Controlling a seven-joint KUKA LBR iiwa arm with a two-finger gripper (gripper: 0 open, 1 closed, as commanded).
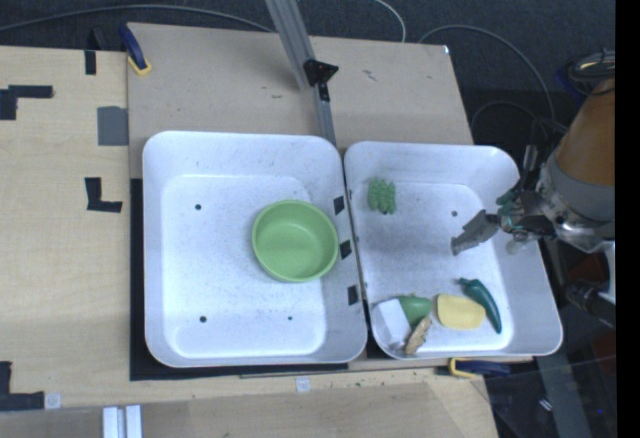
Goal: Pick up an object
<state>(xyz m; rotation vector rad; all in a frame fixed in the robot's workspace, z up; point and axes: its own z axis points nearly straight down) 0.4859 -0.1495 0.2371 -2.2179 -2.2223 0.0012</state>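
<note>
Right now we see the claw (478, 234) reaching in over the right bin (520, 166), w/ the arm (590, 156) behind it at the bin's right rim. One grey finger points left and down toward the bare bin floor; whether the claw is released or clenched we can't tell from this angle, and nothing shows between its fingers.

Candidate objs sit well apart from it. A green bumpy toy (381, 195) lies near the divider at the upper left of that bin. Along the front wall there's a cluster: a dark green pepper (482, 301), a yellow piece (459, 312) touching it, a small green piece (415, 307) and a tan stick-like thing (418, 334) in the corner. The green bowl (295, 241) sits alone in the left bin (160, 226).

Risks as we judge them: dropping straight down from here prob. closes on nothing, since the floor below looks bare. Going for the front cluster, the claw could shove the pieces into the wall or nip two at once, bc they're crowded. The pepper's curved shape may slip out.
</note>
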